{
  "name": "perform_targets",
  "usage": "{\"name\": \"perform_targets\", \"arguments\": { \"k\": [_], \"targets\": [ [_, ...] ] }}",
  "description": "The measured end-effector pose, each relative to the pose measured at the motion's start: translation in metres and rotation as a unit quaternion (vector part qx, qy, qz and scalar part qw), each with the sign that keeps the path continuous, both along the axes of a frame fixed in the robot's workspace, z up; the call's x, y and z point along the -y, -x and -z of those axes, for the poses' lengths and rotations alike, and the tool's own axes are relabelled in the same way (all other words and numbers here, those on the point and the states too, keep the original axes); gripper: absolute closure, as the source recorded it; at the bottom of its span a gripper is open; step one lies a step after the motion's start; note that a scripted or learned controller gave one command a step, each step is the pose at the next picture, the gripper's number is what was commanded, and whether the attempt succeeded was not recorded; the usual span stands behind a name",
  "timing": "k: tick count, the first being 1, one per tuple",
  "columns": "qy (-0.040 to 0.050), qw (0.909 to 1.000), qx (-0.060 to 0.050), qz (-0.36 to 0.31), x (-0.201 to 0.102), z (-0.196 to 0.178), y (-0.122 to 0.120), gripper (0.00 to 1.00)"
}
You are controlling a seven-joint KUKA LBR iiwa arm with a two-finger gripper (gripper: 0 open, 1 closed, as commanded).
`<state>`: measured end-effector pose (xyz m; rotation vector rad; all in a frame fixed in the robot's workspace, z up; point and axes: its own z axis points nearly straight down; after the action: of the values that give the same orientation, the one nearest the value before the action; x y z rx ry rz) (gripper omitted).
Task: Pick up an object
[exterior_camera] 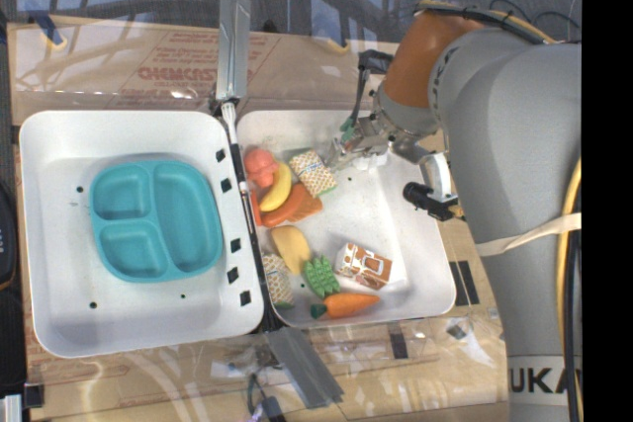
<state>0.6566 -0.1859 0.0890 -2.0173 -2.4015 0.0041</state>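
The grey arm (514, 143) reaches in from the right over the right bin (420, 232), which sits on the desk beside the left bin (49, 212) holding a teal divided plate (153, 217). The gripper (358, 145) hangs low near the right bin's far wall; whether it is open or closed cannot be told, and nothing shows in its grasp. The nearest candidate, a checkered packet (313, 171), lies just to the gripper's left in view and slightly nearer the camera, its long axis running diagonally, with the banana (276, 188) touching beyond it.
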Motion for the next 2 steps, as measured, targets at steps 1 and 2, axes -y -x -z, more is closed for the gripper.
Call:
{"name": "perform_targets", "arguments": {
  "k": [1, 2],
  "targets": [
    [-0.0005, 0.9943, 0.0, -0.106, -0.058, 0.0, 0.034, 0.0],
    [-0.0002, 0.9797, 0.001, -0.2, -0.025, -0.012, 0.032, 0.0]
  ]
}}
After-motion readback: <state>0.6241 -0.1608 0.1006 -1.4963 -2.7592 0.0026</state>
